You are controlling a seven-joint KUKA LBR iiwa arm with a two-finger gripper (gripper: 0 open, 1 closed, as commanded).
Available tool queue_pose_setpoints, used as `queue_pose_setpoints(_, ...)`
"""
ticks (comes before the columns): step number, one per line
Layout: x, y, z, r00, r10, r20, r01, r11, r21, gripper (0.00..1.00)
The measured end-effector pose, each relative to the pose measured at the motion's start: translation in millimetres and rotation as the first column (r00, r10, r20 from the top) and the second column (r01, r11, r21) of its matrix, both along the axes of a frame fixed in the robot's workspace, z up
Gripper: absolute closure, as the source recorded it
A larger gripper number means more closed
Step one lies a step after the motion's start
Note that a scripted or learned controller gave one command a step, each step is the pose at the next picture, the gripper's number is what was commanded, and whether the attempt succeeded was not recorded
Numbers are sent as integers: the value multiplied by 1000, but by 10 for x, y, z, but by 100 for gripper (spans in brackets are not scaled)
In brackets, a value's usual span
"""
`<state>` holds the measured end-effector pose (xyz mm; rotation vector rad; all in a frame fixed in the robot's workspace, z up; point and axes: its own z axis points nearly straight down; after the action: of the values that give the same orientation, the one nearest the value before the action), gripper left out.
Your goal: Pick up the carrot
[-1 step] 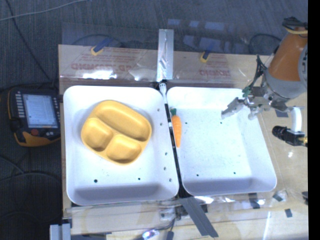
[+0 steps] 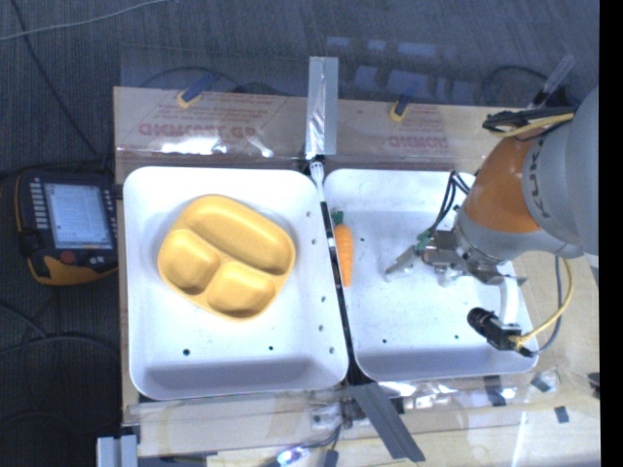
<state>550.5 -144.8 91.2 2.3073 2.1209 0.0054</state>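
End effector low in the right shallow white bin, fingers spread, pinching nothing. Small orange carrot with green top lies just beyond its tips, hard against the bin's inner wall. Judgement: approach along the wall, straddle its width, close low

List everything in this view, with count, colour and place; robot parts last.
carrot: one, orange with green top, left edge of right bin, against the wall.
yellow tray: one, three-lobed, middle of left bin.
left bin: one, white.
right bin: one, white.
handheld pendant: one, black and orange, on the floor left of the bench.
arm: one, grey with orange band, from the right.
gripper: one, over the right bin, right of the carrot, holding nothing.
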Motion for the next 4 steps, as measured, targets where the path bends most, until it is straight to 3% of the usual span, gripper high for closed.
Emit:
queue_pose_setpoints(1,-679,12,400,949,-314,-14,314,950,4,0)
queue_pose_setpoints(2,-121,398,-15,749,-662,-2,662,749,3,0)
queue_pose_setpoints(3,-107,404,84,751,-660,1,660,751,4,100)
queue_pose_setpoints(4,46,908,916,438,-899,-6,899,438,-3,100)
